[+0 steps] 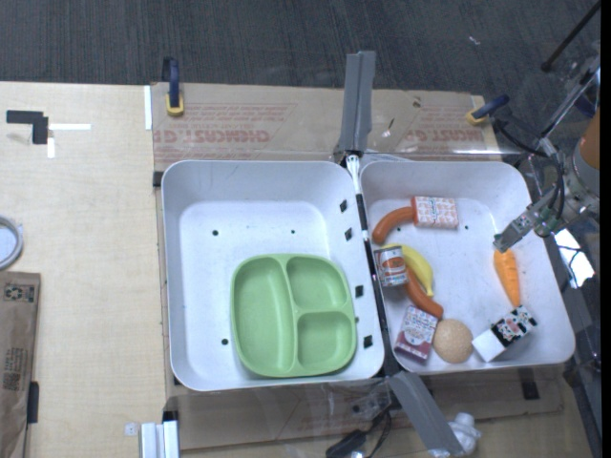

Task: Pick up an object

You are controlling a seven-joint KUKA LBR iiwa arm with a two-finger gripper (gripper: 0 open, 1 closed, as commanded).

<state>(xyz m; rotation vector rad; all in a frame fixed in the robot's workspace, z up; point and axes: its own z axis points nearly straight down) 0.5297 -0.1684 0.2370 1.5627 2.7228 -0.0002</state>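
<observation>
The claw (511,235) hangs at the right side of the right bin (477,170), its tip low over the bin floor; whether it is apart or together I cannot tell at this size, and nothing shows clamped in it.

Nearest to it is the carrot (509,275), lying on the bin floor just below the claw tip in the picture, its top end almost under the tip. Its long axis runs roughly up and down the picture, slightly slanted, thick end toward the claw and thin end pointing to the near rim. My judgement is that this is the likeliest thing to be picked, and that the claw would need to close across the carrot's narrow width, not along its length.

A little further off, toward the near right corner, sits a small black-and-white carton (511,328), and beside it a round bread roll (453,340).

Further left lie a banana (418,269), a can (391,266) and two sausages.

Furthest, in the left bin (191,256), rests a green divided plate (294,315), well apart from the claw.
</observation>
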